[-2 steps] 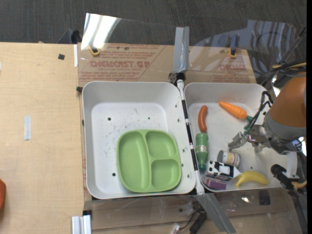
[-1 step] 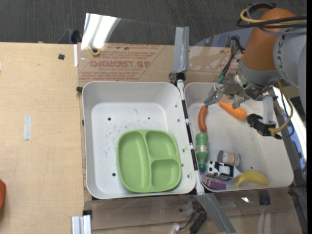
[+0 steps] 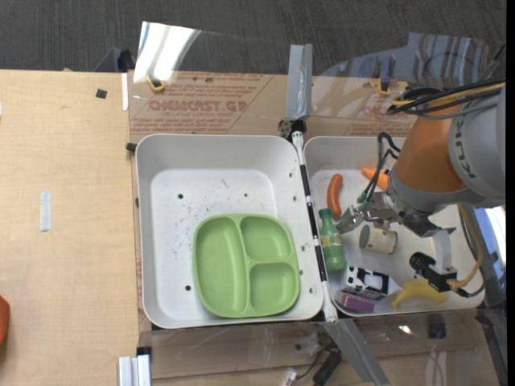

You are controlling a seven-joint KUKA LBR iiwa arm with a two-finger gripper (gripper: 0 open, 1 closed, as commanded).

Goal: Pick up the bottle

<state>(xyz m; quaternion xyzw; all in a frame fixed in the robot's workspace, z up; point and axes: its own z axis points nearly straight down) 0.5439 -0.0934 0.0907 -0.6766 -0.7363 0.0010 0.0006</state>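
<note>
The pale wooden worktop (image 3: 64,215) carries two shallow white plastic bins side by side, so the sorting space is split into a left half and a right half with their walls meeting in the middle. The left white bin (image 3: 161,175) holds a single light green plastic plate with three compartments (image 3: 245,264), lying flat toward the near side; its compartments have nothing in them. The right white bin (image 3: 322,155) holds all the small things, which is why the grey arm with the orange band (image 3: 434,163) reaches in over it from the right.

The task's thing, a green plastic bottle with a yellow-green cap and a pale label (image 3: 331,240), lies close against the right bin's left wall, just beside the divider, cap pointing away from the camera. That spot by the wall probably leaves little room for a grasp on its left side. The metal two-finger gripper (image 3: 362,215) hangs just to the right of the bottle, low in the bin; nothing is seen between the fingers, and whether they are apart or together I cannot tell.

Near the bottle lie an orange sausage-shaped toy (image 3: 335,193) beyond it, a cream-coloured short cylinder (image 3: 380,239) under the wrist, a yellow banana (image 3: 414,293) at the near right, a black-and-white small box (image 3: 368,279), and a purple flat piece (image 3: 356,301) by the near wall.
</note>
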